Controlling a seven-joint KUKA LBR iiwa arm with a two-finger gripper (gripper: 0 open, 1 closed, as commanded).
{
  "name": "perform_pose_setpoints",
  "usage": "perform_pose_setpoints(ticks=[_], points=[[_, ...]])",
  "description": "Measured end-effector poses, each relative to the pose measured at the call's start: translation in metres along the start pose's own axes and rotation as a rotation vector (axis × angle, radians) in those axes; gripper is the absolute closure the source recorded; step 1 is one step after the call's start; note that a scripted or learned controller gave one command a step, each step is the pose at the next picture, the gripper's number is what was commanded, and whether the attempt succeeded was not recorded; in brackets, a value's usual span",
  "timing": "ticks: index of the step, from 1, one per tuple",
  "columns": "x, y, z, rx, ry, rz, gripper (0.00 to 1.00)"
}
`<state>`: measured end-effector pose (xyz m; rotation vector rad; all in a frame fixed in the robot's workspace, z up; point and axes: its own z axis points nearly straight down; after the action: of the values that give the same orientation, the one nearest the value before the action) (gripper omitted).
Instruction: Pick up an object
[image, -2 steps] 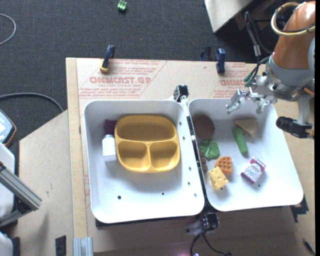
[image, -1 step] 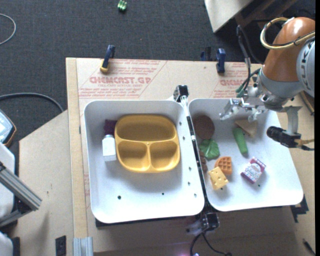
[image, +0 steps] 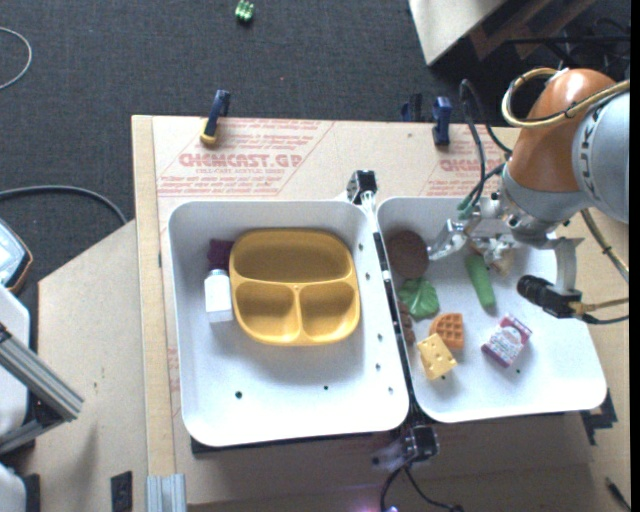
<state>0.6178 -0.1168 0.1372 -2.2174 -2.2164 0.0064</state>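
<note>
Worktop (image: 260, 155) carries two white bins. Left bin (image: 190, 300): yellow divided tray (image: 294, 285), w/ small white bottle (image: 218, 295) beside it. Right bin (image: 560, 370): fingers (image: 478, 238) low over its back part; can't tell whether wide or narrow. Green pepper (image: 482, 282), long, slim, glossy, lies just below fingers. Brown round piece (image: 406, 250) left of fingers. Further below-left: green leaf (image: 421, 297), waffle (image: 448, 329), cheese wedge (image: 436, 356). Pink packet (image: 506, 342) below.

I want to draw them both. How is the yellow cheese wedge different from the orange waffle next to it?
The yellow cheese wedge is pale yellow with holes; the orange waffle square is darker orange with a grid of dents. The wedge looks slightly larger than the waffle. The wedge lies nearer the right bin's front edge; the waffle lies just behind it. Both are small toy foods lying close together in that white bin.
</note>
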Motion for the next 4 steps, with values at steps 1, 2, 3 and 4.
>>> perform_pose_setpoints(ticks=[1, 2, 3, 4], points=[[0.001, 0.000, 0.053, -0.002, 0.000, 0.000, 0.00], [0.000, 0.001, 0.039, -0.008, -0.002, 0.001, 1.00], [0.002, 0.011, -0.022, -0.016, -0.004, -0.002, 1.00], [0.003, 0.006, -0.067, -0.014, -0.003, -0.002, 1.00]])
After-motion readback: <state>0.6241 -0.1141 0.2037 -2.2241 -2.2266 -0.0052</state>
